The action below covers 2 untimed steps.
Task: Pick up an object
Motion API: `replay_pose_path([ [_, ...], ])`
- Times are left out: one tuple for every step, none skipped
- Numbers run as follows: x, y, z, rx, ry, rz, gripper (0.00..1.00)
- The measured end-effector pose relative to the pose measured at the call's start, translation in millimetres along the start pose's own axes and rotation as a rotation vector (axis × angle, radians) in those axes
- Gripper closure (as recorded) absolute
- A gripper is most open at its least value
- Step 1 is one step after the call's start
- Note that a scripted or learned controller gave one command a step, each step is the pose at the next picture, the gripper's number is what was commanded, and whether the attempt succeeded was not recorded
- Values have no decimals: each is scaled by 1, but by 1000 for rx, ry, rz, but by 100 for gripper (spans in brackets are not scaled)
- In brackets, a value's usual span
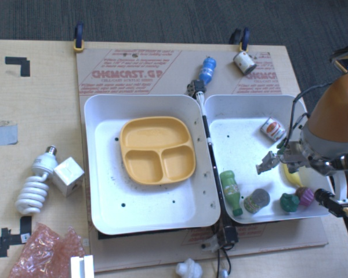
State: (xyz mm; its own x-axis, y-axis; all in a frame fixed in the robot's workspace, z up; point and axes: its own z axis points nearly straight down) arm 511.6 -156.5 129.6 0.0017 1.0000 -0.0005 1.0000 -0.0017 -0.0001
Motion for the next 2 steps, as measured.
replay_pose_path([
  [58,-32,35,-12,-9,5,0],
  [59,-31,26,-8,-4,5,100],
])
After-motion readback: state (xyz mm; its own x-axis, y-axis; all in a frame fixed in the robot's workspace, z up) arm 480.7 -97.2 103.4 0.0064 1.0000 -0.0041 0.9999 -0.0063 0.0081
